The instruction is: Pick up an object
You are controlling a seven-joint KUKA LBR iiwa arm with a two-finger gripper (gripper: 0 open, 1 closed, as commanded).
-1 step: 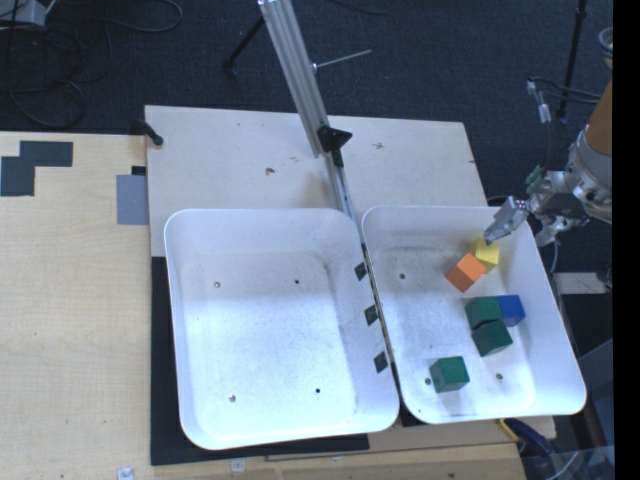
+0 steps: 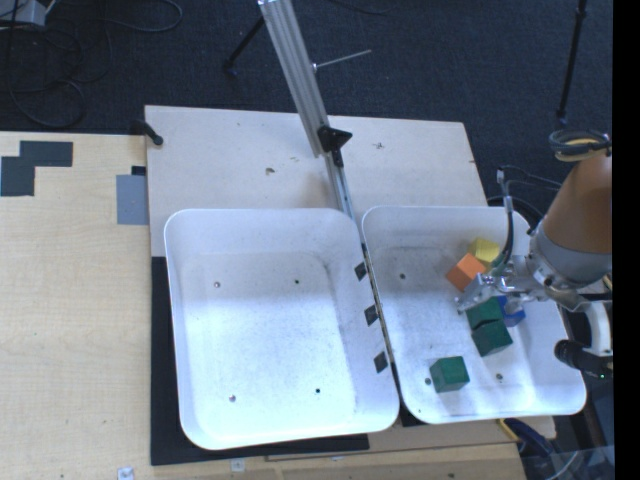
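Green block (image 2: 490, 330): right bin (image 2: 420, 238), directly under the hand (image 2: 487, 295), touching a blue piece (image 2: 514, 316). Orange block (image 2: 466, 270) and yellow block (image 2: 487, 251): just beyond the hand. Second green block (image 2: 449, 372): nearer the front rim. Hand: grip state cannot be told.

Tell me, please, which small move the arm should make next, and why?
Probably lower the pincer slightly toward the dark green block right under it in the right-hand white bin. The pincer sits amid the crowded orange cube, yellow block and blue piece.
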